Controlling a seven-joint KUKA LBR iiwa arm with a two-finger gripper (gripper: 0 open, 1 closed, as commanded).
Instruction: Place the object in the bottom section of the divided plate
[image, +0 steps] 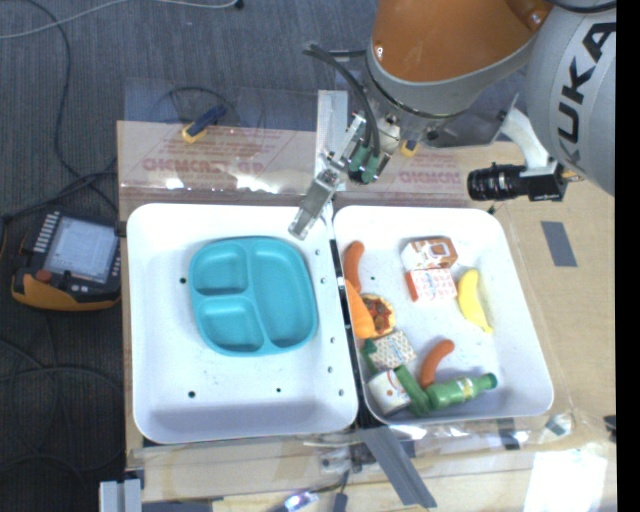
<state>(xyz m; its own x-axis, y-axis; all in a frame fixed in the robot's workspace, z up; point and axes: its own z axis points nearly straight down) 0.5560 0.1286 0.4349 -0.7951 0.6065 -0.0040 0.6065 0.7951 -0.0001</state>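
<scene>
A light blue divided plate (250, 295) lies in the left white bin (160, 400), with one long section on its right side and two smaller ones on its left. My gripper (302, 222) hangs over the ridge between the two bins, just above the plate's upper right corner and pointing down-left. I see nothing held at its tip. The loose objects lie in the right bin (520, 340): an orange sausage (353, 262), a red and white carton (430, 268), a yellow banana (472, 300), a second sausage (437, 360) and a green bottle (455, 390).
More toy food (372, 318) is piled along the right bin's left wall. A handheld pendant (65, 260) lies off the bench to the left. A small black camera (515, 182) sticks out beside the arm at the right.
</scene>
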